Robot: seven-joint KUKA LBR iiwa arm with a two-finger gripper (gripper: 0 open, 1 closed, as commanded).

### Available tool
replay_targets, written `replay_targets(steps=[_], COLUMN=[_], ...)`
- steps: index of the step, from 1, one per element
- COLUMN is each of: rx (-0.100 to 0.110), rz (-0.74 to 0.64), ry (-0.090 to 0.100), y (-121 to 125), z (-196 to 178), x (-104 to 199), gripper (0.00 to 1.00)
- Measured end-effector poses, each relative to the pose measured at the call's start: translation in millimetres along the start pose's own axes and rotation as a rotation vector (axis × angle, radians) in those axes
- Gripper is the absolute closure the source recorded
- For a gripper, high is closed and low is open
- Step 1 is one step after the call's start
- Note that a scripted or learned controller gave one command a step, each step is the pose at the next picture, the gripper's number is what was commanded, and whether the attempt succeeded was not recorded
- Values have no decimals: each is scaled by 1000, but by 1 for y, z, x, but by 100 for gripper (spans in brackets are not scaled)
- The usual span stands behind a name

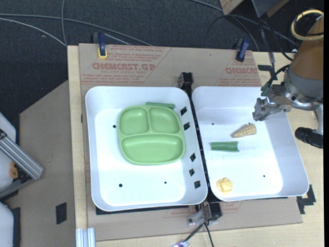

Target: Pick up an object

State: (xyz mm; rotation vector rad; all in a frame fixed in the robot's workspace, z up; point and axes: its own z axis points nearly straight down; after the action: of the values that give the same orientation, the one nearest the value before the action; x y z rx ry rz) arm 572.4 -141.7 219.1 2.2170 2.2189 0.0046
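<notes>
Two white bins side by side on a brown tabletop (pixel 154 60). In the left bin (pixel 103 184), a green divided plate (pixel 151 135) lying flat, a little toward 12 o'clock of the bin's middle, with a green strip (pixel 160 105) showing at the plate's 12 o'clock edge. In the right bin (pixel 280 169), three small things, all apart from one another: a pale corn cob (pixel 244 131) near the middle, tilted with its tip toward 2 o'clock; a green pod (pixel 224 146) just at the cob's 7 o'clock, lying level; a yellow lump (pixel 224 185) at the bin's 7 o'clock edge. Tool (pixel 261 112) at the bin's 1 o'clock side, just at 2 o'clock of the cob, near it without touching. Nothing seen between the tool's tips; spread or pressed together, cannot tell. Blue clamps (pixel 102 44) along the tabletop's 12 o'clock edge.
</notes>
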Motion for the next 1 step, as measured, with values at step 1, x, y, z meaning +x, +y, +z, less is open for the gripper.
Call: replay_targets(steps=[1], rx=[1], rz=[-1], ry=[0], y=[1], z=[-30], x=[0], gripper=[100])
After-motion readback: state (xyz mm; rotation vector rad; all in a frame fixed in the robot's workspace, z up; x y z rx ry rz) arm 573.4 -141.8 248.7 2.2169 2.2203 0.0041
